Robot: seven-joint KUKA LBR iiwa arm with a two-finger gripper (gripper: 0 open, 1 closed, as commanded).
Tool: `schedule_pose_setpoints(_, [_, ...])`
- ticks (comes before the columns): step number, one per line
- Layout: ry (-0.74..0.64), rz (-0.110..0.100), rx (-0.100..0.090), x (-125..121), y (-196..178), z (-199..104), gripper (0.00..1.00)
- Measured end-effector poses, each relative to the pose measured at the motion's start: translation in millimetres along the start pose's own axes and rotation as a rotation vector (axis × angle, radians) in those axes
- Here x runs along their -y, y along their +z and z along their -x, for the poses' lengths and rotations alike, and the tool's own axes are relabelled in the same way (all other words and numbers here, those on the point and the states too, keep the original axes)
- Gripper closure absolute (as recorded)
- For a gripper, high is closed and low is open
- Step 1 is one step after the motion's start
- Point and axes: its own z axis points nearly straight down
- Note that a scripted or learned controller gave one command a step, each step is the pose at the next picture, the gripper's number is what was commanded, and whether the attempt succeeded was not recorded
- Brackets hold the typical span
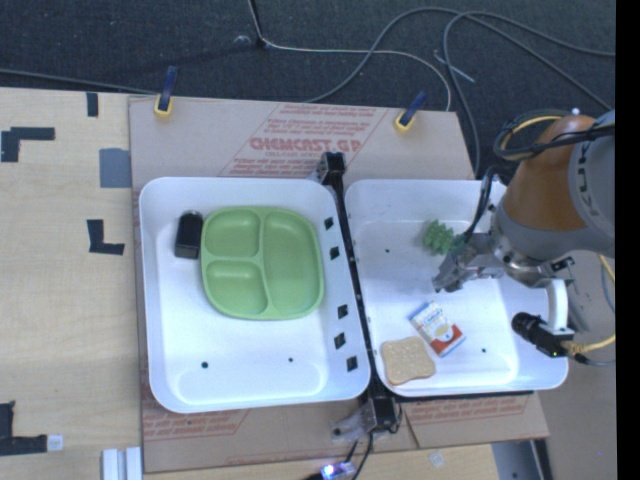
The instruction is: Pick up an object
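Toast-like slice (407,359) at the near edge of the right bin (395,203), lying flat; just beside it, up and to the right, a small blue-and-white packet (437,329) with a red corner, touching or nearly touching the slice. Farther back in the same bin, a small green leafy piece (437,235) — broccoli-like, too small to tell more. No single object named by the task; any of these three a fair candidate, the green piece being closest to the tool.

Gripper (450,276) low over the right bin floor, between the green piece and the packet, pointed toward the bin's middle. Whether open or closed: cannot tell, the tip being dark and small against the white. Nothing seen to be held.

Step in hand, as judged: approach or positioning over a target, grasp not yet made. Next move likely to call for centring over one chosen item, descending to the floor and closing — with care not to nudge the packet against the slice.

Arm (545,193) entering from the right, grey with an orange band above the wrist, bent downward over the bin's right half, cables looped around it.

Outward: left bin (165,298) holding a green divided plate (263,262) and a small black block (188,235) just beside the plate's left rim; cardboard sheet (300,133) beneath both bins.
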Motion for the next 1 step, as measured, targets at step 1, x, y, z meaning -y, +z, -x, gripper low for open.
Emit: schedule_pose_setpoints(1, [-0.001,0.001,0.0,5.2,-44.6,-2.5,1.0])
